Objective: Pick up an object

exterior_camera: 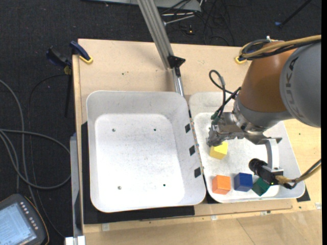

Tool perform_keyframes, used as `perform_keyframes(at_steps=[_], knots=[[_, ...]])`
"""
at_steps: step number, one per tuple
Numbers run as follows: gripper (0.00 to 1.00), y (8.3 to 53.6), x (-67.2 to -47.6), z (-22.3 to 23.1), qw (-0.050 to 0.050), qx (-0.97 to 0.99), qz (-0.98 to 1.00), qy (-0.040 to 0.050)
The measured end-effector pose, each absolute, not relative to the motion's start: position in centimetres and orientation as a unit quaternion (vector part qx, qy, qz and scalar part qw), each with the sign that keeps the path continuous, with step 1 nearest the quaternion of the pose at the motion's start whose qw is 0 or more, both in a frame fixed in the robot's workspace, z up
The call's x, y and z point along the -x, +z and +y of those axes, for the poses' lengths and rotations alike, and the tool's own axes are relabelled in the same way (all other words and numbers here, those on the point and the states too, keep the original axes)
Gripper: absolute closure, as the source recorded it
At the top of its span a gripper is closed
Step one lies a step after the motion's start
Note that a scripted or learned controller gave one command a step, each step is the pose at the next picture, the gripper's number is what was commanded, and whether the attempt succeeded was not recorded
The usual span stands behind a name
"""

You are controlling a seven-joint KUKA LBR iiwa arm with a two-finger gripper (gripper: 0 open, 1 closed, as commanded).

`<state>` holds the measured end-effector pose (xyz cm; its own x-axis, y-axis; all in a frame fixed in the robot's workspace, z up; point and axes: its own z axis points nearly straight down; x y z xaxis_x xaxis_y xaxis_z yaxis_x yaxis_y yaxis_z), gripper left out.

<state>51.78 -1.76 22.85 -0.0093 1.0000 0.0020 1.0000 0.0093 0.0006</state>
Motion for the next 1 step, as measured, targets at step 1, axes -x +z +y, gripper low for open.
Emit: perform_keyframes(at_steps=[1], knots=[[1.00, 24.05, -53.59, 3.30, 0.000, 0.704, -0.710, -0.0015]])
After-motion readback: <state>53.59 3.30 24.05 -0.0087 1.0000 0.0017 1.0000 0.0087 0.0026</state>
